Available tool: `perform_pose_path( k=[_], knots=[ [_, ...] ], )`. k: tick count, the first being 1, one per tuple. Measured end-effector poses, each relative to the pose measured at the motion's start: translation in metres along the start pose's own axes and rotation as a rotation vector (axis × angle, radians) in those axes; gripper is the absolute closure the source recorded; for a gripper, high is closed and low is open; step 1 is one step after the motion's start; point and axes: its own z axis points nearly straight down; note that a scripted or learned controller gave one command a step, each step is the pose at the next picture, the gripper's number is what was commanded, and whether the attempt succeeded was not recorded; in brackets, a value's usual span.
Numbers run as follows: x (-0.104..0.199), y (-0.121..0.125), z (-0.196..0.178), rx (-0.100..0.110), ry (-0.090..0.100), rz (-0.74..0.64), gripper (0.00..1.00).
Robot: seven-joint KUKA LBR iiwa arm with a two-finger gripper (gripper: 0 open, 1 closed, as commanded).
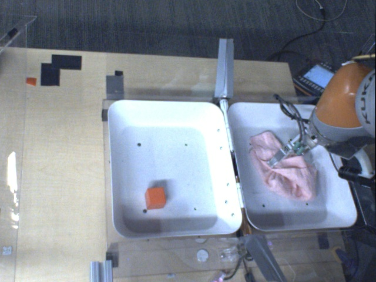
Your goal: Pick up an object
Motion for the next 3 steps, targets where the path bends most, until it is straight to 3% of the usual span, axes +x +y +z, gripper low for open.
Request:
perform_pose_path(
  k=[1, 2, 3],
  knots=[
    [0.030, 0.059, 0.000, -0.002, 0.000, -0.137, 0.00],
    [0.016, 0.097, 0.002, 0.015, 0.011, -0.038, 0.00],
    [0.015, 0.103, -0.012, -0.002, -0.002, -0.044, 1.00]
  ],
)
